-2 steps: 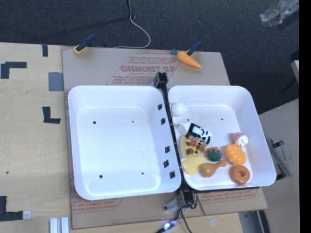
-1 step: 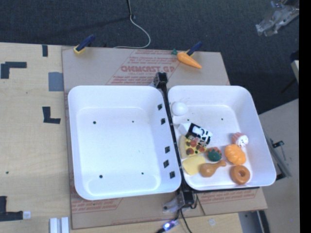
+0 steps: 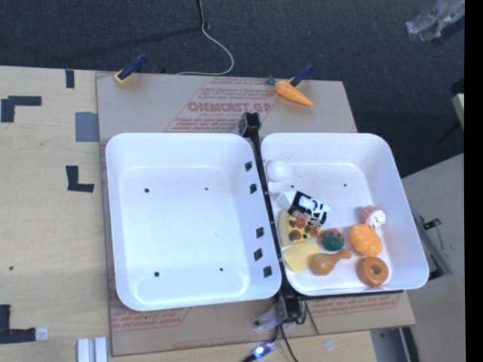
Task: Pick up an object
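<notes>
The right bin [image 3: 377, 161] holds a cluster of toy foods along its near and left side. Among them are a white egg [image 3: 278, 170], a black-and-white piece [image 3: 309, 204], a yellow pizza slice [image 3: 296, 228] and a green-and-red item [image 3: 331, 240]. There is also an orange fruit [image 3: 365, 240], a brown donut [image 3: 373, 271], a drumstick [image 3: 328, 262] and a pink-and-white piece [image 3: 373, 217]. My gripper [image 3: 436, 17] is a blurred grey shape high at the top right, over the dark floor and far from both bins.
The left bin [image 3: 181, 217] stands beside the right one on a cardboard sheet [image 3: 219, 104]. A toy carrot [image 3: 293, 93] lies on the cardboard behind the right bin. Clamps [image 3: 130, 68] sit at the sheet's far edge, and a cable [image 3: 215, 40] runs back.
</notes>
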Controlling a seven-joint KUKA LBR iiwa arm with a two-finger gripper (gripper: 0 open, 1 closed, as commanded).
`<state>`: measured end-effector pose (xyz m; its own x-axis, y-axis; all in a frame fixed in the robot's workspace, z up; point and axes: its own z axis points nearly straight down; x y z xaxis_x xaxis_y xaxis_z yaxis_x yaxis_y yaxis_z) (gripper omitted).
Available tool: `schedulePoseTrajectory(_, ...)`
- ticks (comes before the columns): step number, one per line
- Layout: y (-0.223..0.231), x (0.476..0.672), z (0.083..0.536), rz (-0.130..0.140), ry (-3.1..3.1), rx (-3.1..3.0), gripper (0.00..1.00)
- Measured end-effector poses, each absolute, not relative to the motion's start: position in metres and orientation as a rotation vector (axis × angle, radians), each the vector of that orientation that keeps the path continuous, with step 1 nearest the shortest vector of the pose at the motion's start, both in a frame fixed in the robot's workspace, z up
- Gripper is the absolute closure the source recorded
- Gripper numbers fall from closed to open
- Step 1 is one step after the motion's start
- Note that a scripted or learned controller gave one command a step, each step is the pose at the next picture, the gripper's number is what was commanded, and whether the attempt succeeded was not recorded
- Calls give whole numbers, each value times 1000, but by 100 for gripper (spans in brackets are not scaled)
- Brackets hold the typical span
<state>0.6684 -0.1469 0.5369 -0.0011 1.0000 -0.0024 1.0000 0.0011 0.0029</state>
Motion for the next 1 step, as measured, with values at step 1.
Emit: schedulePoseTrajectory(1,-147,668,514,-3,2221,2222,100)
